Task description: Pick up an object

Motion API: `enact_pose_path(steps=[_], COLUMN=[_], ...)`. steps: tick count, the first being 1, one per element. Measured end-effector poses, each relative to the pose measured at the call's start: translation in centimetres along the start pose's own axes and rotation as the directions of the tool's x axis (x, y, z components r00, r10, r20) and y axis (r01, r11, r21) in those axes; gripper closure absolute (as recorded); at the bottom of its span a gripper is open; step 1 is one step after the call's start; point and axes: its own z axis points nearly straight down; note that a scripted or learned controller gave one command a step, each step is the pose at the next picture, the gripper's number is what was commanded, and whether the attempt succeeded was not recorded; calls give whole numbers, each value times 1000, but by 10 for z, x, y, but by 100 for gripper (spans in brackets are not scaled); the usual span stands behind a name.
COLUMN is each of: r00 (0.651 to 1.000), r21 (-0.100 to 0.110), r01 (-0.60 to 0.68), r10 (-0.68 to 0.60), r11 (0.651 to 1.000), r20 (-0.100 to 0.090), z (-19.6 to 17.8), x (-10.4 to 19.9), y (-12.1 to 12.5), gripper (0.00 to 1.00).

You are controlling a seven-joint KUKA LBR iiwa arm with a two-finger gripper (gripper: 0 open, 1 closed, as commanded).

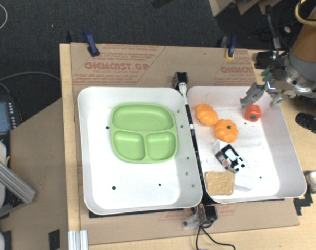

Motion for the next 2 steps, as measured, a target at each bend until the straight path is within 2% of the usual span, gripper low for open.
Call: enact_pose_path(steps=[1, 2], r00=[1000, 1000], r21=[-4, -7], r01=[1, 2], r10=[-1, -2], r11=[1000, 1000], r20=[1, 2], z=[-11, -22], x=[0, 0], y=[1, 1], gripper=[100, 100])
